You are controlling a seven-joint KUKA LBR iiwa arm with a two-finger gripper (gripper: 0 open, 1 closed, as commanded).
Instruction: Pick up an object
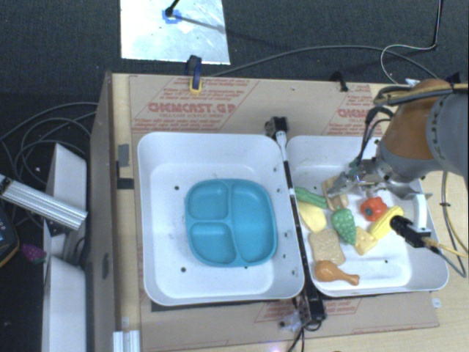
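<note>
The gripper (343, 185) hangs low over the toy food (338, 226) piled at the frame's right; I cannot tell its jaw state. Such crowding risks a glancing, empty grab.

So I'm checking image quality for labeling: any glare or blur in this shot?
Camera view: bright glare on the foil sheet up top; even light on the white bins; toy food is soft but recognizable; the end effector is slightly blurred, its shape hard to read.
</note>
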